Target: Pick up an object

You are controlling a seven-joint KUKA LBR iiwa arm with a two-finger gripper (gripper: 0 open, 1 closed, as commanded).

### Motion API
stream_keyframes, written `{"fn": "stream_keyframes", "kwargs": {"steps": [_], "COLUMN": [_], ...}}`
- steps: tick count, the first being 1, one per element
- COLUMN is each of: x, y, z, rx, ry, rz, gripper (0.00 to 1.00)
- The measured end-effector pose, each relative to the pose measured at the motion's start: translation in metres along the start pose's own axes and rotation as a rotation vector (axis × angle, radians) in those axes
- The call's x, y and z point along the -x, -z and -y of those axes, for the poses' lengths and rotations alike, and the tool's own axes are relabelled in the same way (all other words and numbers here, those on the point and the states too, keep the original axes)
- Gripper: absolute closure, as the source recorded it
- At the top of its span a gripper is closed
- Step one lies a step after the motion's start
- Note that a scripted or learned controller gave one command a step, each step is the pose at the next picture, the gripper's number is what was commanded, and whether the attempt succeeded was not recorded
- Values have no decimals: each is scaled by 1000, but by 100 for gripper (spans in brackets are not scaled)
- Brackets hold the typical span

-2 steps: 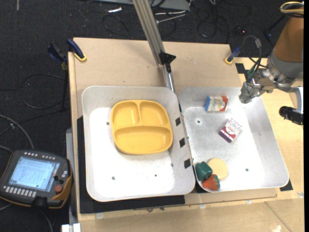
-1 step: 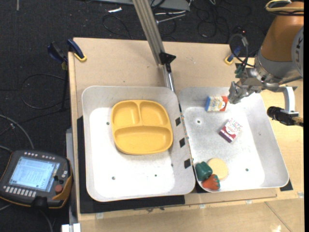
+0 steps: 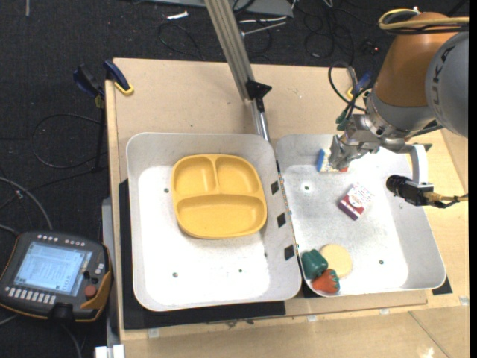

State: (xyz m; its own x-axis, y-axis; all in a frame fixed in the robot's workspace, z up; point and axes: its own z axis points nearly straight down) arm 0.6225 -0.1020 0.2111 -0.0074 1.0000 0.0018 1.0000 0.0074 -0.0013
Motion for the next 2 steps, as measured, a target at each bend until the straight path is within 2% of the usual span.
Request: {"fn": "stream_keyframes", "kwargs": {"steps": [1, 2], "x": [-47, -108], "y": [-5, 8], "z": [14, 27], "rx": [-1, 1], "ry": [0, 2], "rz": [0, -1], "gripper": [100, 100]}}
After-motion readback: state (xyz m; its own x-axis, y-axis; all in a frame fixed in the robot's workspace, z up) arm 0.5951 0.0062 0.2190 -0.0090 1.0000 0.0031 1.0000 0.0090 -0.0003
